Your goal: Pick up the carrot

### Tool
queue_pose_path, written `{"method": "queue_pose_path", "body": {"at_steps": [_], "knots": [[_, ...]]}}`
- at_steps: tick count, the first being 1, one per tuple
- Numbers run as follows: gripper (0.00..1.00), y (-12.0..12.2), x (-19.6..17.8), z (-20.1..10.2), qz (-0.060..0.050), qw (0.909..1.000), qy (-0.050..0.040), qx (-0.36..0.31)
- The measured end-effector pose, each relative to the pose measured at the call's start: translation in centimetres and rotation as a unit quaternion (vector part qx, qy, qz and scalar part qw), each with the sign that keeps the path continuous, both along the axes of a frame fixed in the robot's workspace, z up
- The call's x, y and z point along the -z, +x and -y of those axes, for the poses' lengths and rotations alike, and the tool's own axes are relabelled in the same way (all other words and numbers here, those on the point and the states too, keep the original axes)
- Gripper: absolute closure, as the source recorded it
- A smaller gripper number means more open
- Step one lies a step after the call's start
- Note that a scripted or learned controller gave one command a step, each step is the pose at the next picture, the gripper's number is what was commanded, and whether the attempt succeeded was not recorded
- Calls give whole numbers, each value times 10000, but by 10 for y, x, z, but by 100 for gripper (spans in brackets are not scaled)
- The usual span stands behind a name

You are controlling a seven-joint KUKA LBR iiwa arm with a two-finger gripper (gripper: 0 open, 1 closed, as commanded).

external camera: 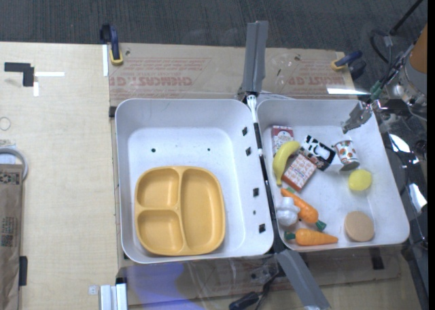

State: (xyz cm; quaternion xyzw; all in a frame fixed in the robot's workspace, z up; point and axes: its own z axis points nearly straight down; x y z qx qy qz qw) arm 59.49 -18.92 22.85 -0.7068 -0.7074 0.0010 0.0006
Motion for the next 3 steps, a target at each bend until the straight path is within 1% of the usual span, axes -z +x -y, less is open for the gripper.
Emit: {"method": "queue_pose_path", "body": {"at_steps": [1,2,3], "knots": [[0,-52,80,-51,-8,9998,6,-217],[0,-37,-20,-44,6,9996,-4,-273],[0,-43,4,-40,-1,9986,1,-536]]}}
